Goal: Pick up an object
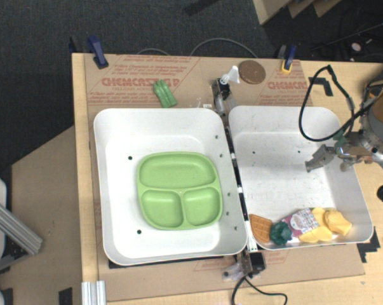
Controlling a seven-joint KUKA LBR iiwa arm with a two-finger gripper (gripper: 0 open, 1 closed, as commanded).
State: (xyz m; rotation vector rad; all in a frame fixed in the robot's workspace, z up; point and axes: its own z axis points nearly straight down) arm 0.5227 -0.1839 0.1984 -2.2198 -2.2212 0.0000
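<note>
Toys [303, 225]: small pile in near corner of right bin [274, 151]. Gripper [319, 159]: above same bin, apart from pile; finger spread cannot be told. Left bin [115, 138]: green divided plate [178, 190].

Small toys [303, 226] heaped along right bin's [267, 138] near edge

The two bins, the left bin [112, 170] and the right bin [274, 170], are plain white with a few small dark dots. In the left bin lies a light green divided plate [178, 189]. At the near edge of the right bin there is a small group of colours: an orange-brown waffle piece [260, 227], a dark teal green object [281, 234], a pink and white packet [303, 221] and yellow pieces [334, 224]. The bench [197, 75] is light brown cardboard with red printed letters. On its far side lie a green clip [165, 94], a brown disc [252, 72] and blue clamps [98, 51]. The gripper [318, 159] is grey metal.
</note>
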